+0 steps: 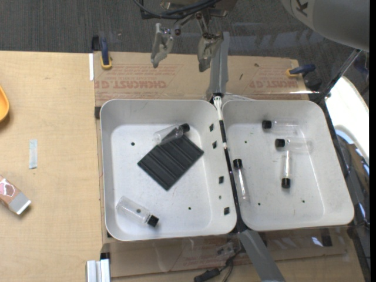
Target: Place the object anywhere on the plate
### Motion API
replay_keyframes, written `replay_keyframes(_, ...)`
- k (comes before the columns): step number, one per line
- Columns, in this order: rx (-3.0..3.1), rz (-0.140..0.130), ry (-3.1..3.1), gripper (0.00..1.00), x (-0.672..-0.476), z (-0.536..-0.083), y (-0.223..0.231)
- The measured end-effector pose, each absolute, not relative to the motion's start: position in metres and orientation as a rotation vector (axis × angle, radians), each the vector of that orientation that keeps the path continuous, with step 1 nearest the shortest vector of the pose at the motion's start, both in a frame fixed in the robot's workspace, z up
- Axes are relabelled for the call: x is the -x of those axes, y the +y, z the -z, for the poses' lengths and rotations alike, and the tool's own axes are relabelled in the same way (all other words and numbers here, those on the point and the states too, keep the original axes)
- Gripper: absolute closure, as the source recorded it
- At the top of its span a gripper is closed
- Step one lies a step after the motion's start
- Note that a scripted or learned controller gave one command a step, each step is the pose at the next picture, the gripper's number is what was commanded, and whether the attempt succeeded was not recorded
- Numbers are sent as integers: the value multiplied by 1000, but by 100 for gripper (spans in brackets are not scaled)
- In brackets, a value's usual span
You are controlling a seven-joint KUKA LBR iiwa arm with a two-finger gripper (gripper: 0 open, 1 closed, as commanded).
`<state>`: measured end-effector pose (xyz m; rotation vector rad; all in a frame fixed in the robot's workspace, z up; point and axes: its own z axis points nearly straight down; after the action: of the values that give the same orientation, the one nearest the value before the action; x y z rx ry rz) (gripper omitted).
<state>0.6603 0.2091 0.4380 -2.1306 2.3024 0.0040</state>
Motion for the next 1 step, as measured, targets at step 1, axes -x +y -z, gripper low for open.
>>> replay_keyframes(1, 2633, -6, 1708, 0, -660, -378, 219)
